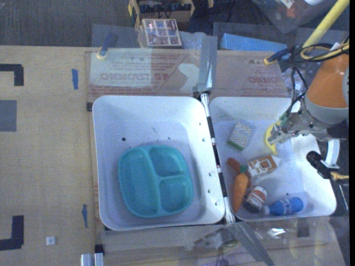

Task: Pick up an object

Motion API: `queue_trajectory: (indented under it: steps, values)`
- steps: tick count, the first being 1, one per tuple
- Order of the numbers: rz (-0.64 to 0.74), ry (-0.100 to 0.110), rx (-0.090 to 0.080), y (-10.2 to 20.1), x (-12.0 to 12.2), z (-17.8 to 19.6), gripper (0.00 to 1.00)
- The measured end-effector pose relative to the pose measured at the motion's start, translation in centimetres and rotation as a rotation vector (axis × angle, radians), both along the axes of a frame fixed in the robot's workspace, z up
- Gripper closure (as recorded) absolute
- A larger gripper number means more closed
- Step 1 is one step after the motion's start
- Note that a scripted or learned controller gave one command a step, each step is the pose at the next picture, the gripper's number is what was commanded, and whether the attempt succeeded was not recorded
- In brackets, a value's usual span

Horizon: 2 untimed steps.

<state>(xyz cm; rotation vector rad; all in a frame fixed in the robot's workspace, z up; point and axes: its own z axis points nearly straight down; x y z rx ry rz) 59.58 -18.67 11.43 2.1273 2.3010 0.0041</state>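
Note:
The right bin (222, 111) holds several small objects. A pale green-and-white block (239, 136) lies near its middle. Along the left wall lies an orange carrot (239, 189), with a small orange-and-white box (263, 164) beside it. A dark can (255, 198) and a blue bottle-like object (287, 206) rest near the front wall. A curved yellow object (270, 138) sits right under my gripper (283, 131), which hangs low over the bin's right half. Whether the yellow object is touched or held is unclear.
The left bin (111, 115) holds a teal divided plate (155, 180). The grey arm with its orange band (328, 87) covers the right bin's far right corner. Cardboard, boxes and cables lie behind the bins. Flat wooden bench extends to the left.

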Motion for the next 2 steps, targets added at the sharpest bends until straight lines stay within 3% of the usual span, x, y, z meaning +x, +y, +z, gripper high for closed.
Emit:
queue_trajectory:
  steps: [1, 2]
  values:
    - [0.0, 0.0, 0.0, 0.0, 0.0, 0.0, 0.0]
    - [0.188, 0.006, 0.003, -0.6, -1.3, -2.8, 0.0]
